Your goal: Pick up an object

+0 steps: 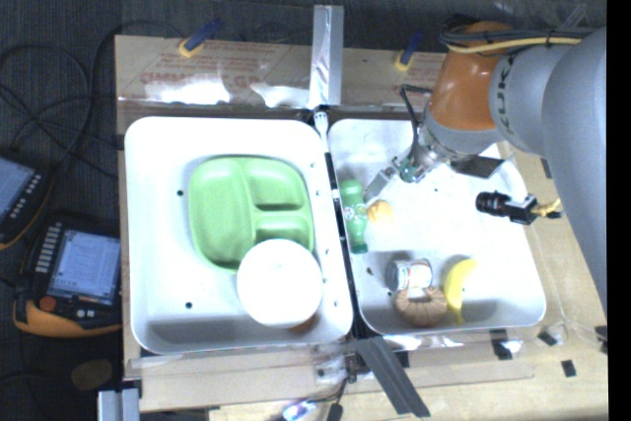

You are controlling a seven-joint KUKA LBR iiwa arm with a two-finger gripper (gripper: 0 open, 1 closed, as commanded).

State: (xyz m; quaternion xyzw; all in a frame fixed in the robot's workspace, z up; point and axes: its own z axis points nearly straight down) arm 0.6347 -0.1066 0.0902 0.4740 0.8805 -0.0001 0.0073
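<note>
Camera view, right bin. The gripper hung low over the upper left of the right bin, its tip just above a small yellow object and beside the green bottle that lay along the bin's left wall. We could not tell how the jaws stood, since the tip was small and blurred here. We judged the yellow object the likeliest target; a good grasp would call for a straight descent with the jaws astride it and kept off the bottle and the wall. We counted in the right bin one green bottle, one small yellow object, one banana, one can and one brown round item. The left bin held one green divided tray and one white bowl. Both bins sat on the worktop.
</note>
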